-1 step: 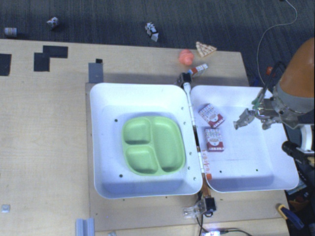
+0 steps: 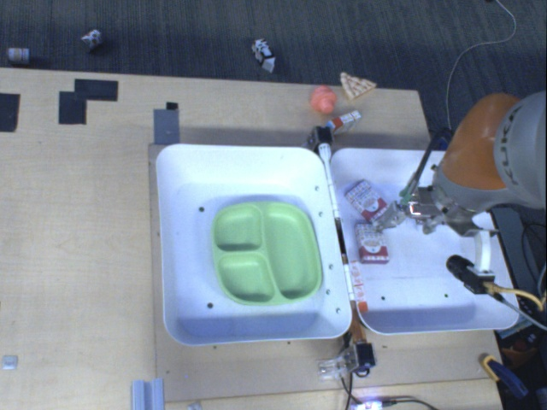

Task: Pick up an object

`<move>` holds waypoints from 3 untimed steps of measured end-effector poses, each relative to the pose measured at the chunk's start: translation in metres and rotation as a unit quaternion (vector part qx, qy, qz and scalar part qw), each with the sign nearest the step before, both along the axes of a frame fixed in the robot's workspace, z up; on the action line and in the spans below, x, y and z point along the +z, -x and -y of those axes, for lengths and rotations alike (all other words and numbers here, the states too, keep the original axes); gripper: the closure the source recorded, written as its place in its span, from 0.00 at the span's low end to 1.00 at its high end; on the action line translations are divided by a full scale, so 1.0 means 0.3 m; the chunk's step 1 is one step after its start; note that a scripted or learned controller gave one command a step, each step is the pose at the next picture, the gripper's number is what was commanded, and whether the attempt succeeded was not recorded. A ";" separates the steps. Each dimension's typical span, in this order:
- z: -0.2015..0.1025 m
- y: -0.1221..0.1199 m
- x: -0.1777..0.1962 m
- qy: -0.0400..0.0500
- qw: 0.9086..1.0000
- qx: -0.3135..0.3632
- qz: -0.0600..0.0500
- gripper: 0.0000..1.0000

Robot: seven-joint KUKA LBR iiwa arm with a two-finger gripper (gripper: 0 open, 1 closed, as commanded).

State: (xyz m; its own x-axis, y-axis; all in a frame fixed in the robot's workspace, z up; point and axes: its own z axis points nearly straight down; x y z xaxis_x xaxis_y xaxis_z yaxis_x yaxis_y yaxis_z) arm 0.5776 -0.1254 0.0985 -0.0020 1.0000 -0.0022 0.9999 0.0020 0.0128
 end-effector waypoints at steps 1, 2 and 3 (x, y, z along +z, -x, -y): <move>-0.003 -0.003 0.035 0.000 1.000 0.001 0.001 1.00; 0.223 -0.157 0.190 0.000 1.000 0.000 -0.003 1.00; 0.216 -0.162 0.225 0.000 1.000 0.003 -0.001 1.00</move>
State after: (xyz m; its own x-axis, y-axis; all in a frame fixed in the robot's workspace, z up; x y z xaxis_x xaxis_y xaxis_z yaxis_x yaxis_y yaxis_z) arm 0.6261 -0.1901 0.1659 -0.0075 1.0000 -0.0023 0.9999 0.0075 0.0100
